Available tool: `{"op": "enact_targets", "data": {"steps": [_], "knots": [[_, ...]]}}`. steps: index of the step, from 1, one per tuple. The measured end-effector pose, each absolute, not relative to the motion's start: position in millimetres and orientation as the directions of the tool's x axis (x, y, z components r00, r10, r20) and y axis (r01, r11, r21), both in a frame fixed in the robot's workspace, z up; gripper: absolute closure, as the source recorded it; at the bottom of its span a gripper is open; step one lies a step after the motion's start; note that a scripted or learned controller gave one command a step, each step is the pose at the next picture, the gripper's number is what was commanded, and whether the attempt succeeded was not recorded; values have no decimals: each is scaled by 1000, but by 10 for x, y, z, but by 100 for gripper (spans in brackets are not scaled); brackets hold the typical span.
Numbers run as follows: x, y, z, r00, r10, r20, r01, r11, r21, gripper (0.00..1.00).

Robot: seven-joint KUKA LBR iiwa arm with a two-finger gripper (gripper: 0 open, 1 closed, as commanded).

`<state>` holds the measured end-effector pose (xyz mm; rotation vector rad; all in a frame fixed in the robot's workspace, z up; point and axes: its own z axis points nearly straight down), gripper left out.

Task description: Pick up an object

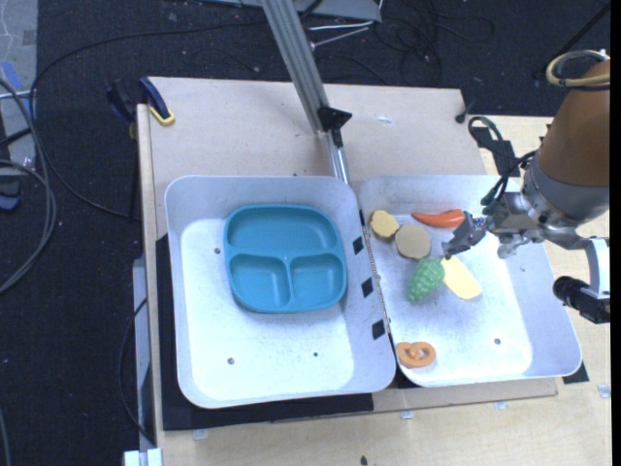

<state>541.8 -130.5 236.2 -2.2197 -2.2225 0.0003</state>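
The right bin point(543, 348) holds several toy foods. A red-orange pepper point(439, 218) lies at the back, with a yellow piece point(384, 224) and a tan round piece point(414, 244) to its left. A green bumpy piece point(425, 280) touches a pale yellow wedge point(462, 282) in the middle. An orange ring-shaped piece point(417, 354) sits near the front left corner. My gripper point(464, 238) hangs over the bin, just right of the tan piece and above the yellow wedge. I see nothing held in it.
The left bin point(194, 357) carries a blue divided plate point(286, 258). A slanted metal pole point(296, 51) rises from the back edge between the bins. Black clips point(369, 286) line the seam between the bins. The arm's body point(572, 163) covers the right bin's far right corner.
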Motion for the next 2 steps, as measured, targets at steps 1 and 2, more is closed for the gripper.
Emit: {"op": "enact_targets", "data": {"steps": [1,2], "knots": [[5415,-1316,1930,1,1000,0,1000,-1,-4,0],[5470,-1392,1380,1,1000,0,1000,-1,-5,0]]}}
